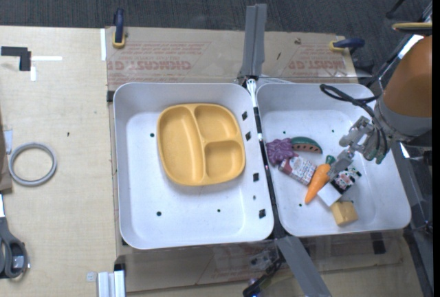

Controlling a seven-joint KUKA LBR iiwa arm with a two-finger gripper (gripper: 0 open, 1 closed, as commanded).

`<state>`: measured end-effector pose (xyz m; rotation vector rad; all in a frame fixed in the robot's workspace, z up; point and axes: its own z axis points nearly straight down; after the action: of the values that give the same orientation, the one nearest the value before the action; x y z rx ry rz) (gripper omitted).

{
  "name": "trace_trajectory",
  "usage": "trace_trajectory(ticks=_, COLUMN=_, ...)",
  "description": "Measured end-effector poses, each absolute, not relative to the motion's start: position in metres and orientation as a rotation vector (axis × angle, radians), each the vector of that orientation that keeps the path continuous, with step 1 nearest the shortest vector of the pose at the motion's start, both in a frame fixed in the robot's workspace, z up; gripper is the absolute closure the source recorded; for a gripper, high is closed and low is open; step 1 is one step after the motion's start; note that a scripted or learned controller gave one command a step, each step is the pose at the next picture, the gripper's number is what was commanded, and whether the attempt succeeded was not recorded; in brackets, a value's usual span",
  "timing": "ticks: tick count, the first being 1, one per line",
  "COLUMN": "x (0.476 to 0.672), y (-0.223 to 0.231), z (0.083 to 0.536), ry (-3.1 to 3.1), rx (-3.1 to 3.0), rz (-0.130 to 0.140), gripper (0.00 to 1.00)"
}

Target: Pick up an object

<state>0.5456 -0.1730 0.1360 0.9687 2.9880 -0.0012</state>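
Observation:
The right bin holds a purple grape bunch, a watermelon slice, a red and white packet, an orange carrot, a small black and white item and a tan block. My gripper hangs over the bin's right side, just above the black and white item and right of the carrot. Its fingers stand apart with nothing between them.
The left bin carries a yellow divided plate. On the bench at left lie a grey tape ring and scissors. Clamps sit at the cardboard's far edge. The arm's orange band is at the right.

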Motion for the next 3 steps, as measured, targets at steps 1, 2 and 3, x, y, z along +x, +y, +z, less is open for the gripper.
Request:
trace_trajectory(ticks=1, x=0.522, y=-0.167, z=0.100, ry=2.627, rx=1.711, rz=0.012, gripper=0.00)
trace_trajectory(ticks=2, x=0.505, y=-0.136, z=0.093, ry=2.445, rx=1.967, rz=0.000, gripper=0.00)
trace_trajectory(ticks=3, x=0.506, y=-0.137, z=0.102, ry=2.447, rx=1.963, rz=-0.001, gripper=1.00)
